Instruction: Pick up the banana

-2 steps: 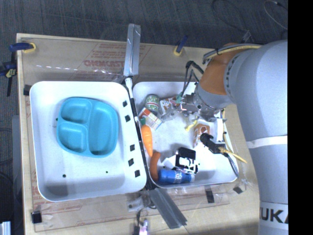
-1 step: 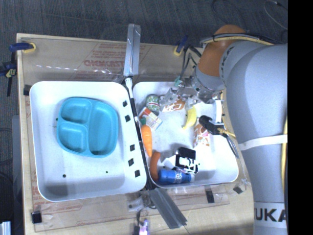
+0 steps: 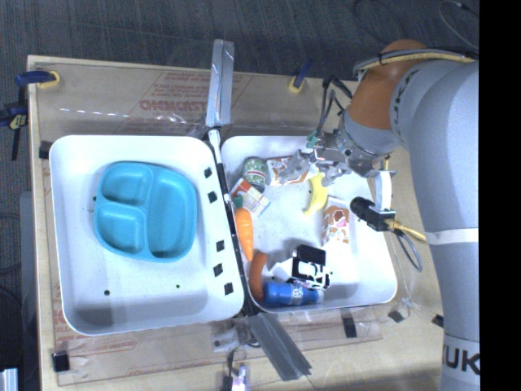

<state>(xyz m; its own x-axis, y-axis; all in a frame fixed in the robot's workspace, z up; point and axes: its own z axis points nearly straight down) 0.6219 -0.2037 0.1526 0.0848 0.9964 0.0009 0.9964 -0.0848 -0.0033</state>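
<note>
The yellow banana (image 3: 316, 195) is in the right bin (image 3: 376, 277), near its back middle, standing almost on end in the image. My gripper (image 3: 324, 169) is directly over the banana's upper end, at the back of that bin. The banana's top tip meets the gripper's underside, and I cannot make out whether it is gripped or merely lies under it. The grey arm with its orange band (image 3: 376, 104) reaches in from the right.
The right bin also holds a carrot (image 3: 244, 230), an orange sausage (image 3: 258, 271), a blue bottle (image 3: 291, 294), a black-and-white box (image 3: 310, 265), a green can (image 3: 255, 169) and snack packets (image 3: 336, 225). A blue divided plate (image 3: 146, 210) lies in the left bin (image 3: 73, 283).
</note>
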